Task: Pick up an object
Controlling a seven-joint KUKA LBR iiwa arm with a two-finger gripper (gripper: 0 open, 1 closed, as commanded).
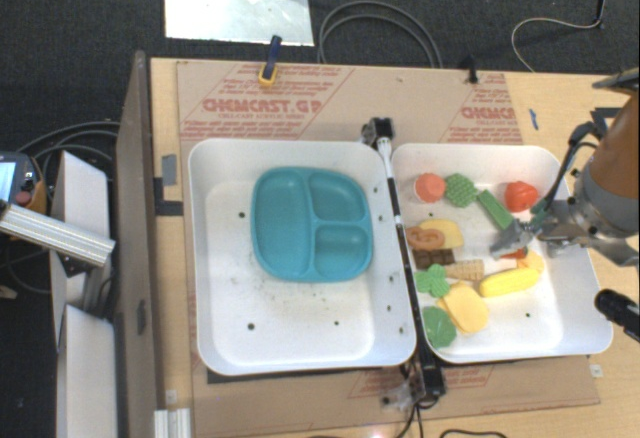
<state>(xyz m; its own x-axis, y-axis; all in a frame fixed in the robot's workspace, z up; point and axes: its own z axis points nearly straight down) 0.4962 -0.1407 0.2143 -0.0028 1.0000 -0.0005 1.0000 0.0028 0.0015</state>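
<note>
toy food pieces lie crowded in the right bin point(575, 321), and the gripper point(512, 243) is down among them, its tip low over the middle of the pile. from here i can't tell how the jaws stand, or whether anything is caught in them; the tip is small and dark against the clutter.

right at the tip there's a small reddish-orange bit point(517, 251), touching or just under it. just below that lies a yellow banana-like piece point(513, 279), stretched sideways. left of the tip sit a brown piece point(428, 238) and a pale yellow piece point(443, 229) close together, with a tan waffle-looking bit point(464, 272) beneath them. a long green piece point(494, 209) runs slantwise above the tip, and beyond it are a red tomato-like thing point(520, 195), a bumpy green piece point(460, 190) and an orange-red round one point(430, 188) near the bin's far wall. toward the near edge there's a yellow block point(466, 308), a green leaf shape point(433, 280) and another green piece point(438, 325).

the arm point(610, 196) comes in from the right over the bin's edge.

the left bin point(225, 326) holds a teal divided plate point(311, 225), well apart from the gripper.
</note>
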